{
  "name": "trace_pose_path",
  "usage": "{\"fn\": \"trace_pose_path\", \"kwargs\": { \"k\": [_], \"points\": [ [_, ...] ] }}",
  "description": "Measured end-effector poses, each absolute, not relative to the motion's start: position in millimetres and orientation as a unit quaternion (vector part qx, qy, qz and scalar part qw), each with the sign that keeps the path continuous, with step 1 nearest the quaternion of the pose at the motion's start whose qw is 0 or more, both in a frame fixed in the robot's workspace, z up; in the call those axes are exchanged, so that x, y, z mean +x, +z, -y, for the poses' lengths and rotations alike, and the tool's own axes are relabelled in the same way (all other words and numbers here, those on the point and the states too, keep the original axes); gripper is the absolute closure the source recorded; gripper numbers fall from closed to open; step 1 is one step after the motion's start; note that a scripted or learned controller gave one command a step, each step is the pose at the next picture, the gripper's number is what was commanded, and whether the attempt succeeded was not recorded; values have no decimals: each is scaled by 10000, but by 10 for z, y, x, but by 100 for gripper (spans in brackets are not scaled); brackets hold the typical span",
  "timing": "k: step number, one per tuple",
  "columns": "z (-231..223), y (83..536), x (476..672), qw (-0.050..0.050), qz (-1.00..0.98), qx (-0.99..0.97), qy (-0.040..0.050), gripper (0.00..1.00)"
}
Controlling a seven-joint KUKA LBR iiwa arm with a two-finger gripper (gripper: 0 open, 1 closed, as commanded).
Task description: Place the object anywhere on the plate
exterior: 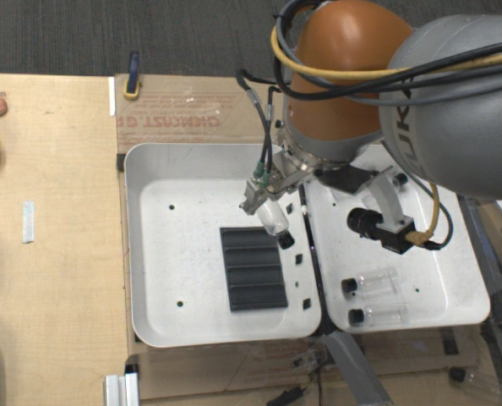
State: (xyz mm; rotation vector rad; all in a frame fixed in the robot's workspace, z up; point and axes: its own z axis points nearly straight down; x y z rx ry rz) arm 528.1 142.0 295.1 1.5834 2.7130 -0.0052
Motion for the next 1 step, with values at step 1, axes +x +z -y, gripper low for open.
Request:
{"fn": "trace_pose_path", "kwargs": {
  "k": [1],
  "points": [
    [-1953,2550,5250,-8,-8672,4979,-25,100]
  ]
}}
